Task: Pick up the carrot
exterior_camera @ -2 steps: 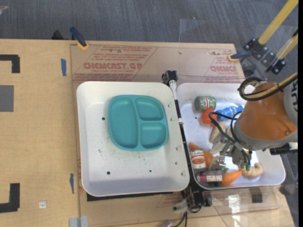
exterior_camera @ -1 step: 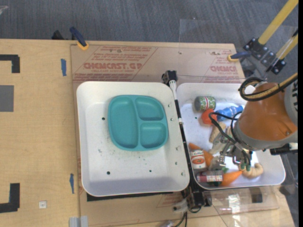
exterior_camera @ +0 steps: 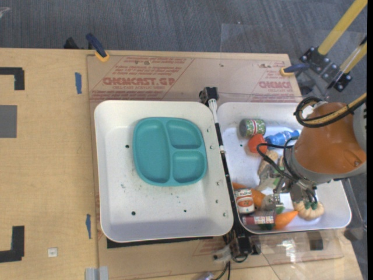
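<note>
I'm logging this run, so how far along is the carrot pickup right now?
Done: the arm has reached over the right bin. In hand: the gripper sits low among the clutter, just above the carrot, which lies on the bin floor near the front wall. Left: grasping and lifting; nothing shows it gripped yet.

Red print runs across the cardboard sheet (exterior_camera: 186, 77) lying under the far ends of the two bins. Beyond the left bin (exterior_camera: 111, 174) it appears to read "CHEMCAST GP" in large letters (the last letters are soft), under a smaller line too fine to make out. Beyond the right bin (exterior_camera: 344, 212) the same red word begins again, "CHEMCA", then is cut off. Labels on the small cans and packets cannot be read.
</note>
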`<control>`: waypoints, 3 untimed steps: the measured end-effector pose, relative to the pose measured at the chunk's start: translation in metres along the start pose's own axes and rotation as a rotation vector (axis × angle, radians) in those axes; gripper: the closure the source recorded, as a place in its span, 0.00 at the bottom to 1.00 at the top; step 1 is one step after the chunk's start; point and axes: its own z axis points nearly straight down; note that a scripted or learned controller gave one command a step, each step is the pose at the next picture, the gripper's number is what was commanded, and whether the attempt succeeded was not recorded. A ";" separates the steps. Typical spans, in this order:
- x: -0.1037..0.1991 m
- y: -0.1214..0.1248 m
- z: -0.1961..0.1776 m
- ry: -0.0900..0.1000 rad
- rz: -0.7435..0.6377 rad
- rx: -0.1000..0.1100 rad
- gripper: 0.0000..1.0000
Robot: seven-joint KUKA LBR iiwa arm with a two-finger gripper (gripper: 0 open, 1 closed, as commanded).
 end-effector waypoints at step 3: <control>-0.009 0.007 0.001 0.019 0.568 -0.004 1.00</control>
